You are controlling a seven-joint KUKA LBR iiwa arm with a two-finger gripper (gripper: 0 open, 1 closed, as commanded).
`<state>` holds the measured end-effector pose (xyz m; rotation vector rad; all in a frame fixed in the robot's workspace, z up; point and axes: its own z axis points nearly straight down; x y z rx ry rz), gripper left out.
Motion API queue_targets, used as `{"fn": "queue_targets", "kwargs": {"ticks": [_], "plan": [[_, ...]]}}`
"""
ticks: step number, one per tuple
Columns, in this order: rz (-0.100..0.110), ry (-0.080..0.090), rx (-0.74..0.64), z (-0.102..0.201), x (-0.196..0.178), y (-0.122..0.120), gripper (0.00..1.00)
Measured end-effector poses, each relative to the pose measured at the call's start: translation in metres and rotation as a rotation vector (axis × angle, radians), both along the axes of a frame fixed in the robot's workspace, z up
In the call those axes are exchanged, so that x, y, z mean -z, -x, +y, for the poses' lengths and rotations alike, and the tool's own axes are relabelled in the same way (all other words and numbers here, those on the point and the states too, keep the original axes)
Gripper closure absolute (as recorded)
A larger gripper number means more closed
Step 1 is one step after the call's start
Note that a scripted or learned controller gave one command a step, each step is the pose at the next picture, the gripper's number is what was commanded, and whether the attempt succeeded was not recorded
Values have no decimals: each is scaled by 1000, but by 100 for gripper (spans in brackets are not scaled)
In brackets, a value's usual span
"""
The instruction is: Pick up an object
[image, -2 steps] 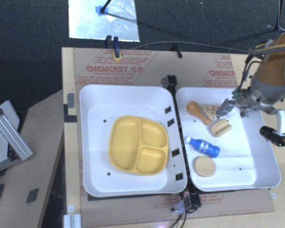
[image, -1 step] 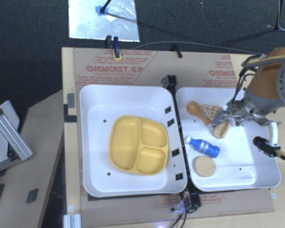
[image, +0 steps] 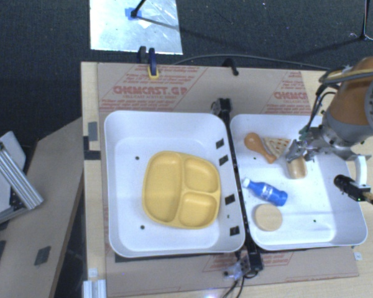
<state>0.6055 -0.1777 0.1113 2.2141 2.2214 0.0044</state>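
Observation:
My gripper (image: 298, 153) hangs low over the back of the right bin (image: 345, 228), reaching in from the right. Just below its tip and touching or nearly touching it is a small tan cylinder (image: 296, 169); whether it is held I cannot tell. To the left of the gripper lies a tan waffle-like wedge (image: 276, 146), and beside that a brown spoon-shaped piece (image: 257, 144). A blue bottle (image: 267, 192) lies on its side in the middle of the bin. In front of the bottle rests a flat tan disc (image: 268, 217).
The left bin (image: 121, 166) holds a yellow divided plate (image: 181, 190). A black divider with clips (image: 232, 185) runs between the bins. A black cable part (image: 351, 187) sticks out by the right bin's right wall. The grey arm with its orange band (image: 354, 98) fills the upper right.

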Motion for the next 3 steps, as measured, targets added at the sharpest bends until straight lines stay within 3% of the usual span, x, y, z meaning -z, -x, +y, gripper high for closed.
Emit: {"fn": "queue_targets", "kwargs": {"ticks": [2, 3], "plan": [[-3, 1, -1, -4, -130, -2, 100], [2, -1, -2, -4, -155, -3, 100]]}}
